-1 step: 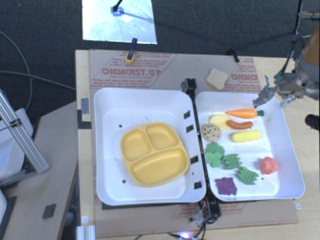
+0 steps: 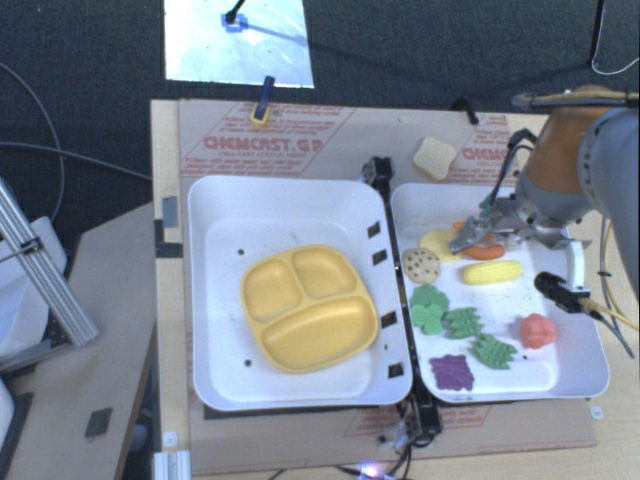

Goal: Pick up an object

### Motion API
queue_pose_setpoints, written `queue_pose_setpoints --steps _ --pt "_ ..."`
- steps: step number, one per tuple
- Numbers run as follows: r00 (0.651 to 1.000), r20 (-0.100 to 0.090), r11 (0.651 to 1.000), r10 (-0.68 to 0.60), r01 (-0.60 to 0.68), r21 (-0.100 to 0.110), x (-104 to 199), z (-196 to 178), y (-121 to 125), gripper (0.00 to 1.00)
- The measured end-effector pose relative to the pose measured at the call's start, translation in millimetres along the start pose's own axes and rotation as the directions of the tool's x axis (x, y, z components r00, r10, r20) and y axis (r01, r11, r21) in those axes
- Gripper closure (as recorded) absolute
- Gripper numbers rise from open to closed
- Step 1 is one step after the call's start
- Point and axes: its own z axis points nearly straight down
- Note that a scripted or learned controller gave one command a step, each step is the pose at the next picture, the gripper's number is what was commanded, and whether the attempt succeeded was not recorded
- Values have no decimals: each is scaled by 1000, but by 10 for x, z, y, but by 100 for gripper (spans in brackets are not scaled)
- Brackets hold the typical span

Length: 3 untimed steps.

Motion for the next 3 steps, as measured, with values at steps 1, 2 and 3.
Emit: queue_pose_setpoints --steps 1,2,3 --pt "1000 -1 1000 0 0 -13 -10 -211 43 100" --pt "1000 -3 1000 -1 1 -5 430 37 238 100" --pt "1000 -2 1000 0 0 -11 409 -96 251 100"
